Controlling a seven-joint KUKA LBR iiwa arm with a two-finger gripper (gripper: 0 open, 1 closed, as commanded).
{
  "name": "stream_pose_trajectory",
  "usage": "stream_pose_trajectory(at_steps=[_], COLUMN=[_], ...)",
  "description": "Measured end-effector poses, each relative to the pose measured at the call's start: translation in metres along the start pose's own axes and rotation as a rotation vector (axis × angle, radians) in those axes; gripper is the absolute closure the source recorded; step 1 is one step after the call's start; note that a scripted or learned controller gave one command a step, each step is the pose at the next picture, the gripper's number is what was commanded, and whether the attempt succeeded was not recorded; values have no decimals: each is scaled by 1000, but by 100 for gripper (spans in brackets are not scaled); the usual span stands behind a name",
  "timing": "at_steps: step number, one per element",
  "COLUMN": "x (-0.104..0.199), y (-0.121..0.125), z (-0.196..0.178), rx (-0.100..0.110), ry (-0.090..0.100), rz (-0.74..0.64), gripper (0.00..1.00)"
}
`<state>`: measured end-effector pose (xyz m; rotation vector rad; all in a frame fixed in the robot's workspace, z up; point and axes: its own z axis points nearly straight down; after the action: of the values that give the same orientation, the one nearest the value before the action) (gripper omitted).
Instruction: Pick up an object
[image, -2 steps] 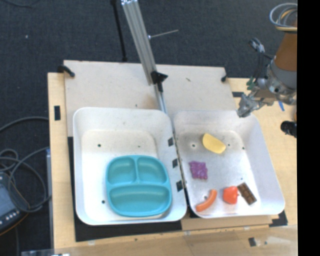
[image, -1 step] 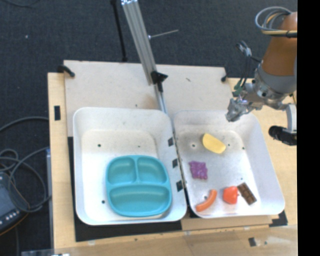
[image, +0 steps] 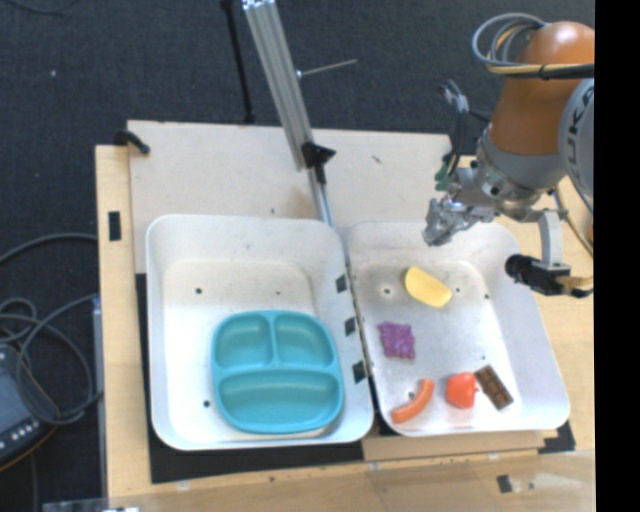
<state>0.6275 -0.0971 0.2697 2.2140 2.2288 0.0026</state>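
Note:
The right bin (image: 520, 310) holds a yellow lemon-like piece (image: 427, 287), a purple grape bunch (image: 397, 340), an orange carrot-like piece (image: 413, 400), a red-orange round piece (image: 460, 390) and a brown bar (image: 493, 387). My gripper (image: 440, 230) hangs over the bin's far edge, up and a little right of the yellow piece, with nothing seen between its fingers.
The left bin (image: 180, 270) holds a teal divided tray (image: 275, 372). A slanted metal pole (image: 285, 90) rises behind the bins. A black fitting (image: 535, 272) sticks in from the right over the right bin's rim. Cables (image: 40, 300) lie at far left.

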Motion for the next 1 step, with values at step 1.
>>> stream_pose_trajectory(at_steps=[1], x=[59], y=[-11], z=[1], rx=[1], ry=[1], rz=[-1], gripper=[100])
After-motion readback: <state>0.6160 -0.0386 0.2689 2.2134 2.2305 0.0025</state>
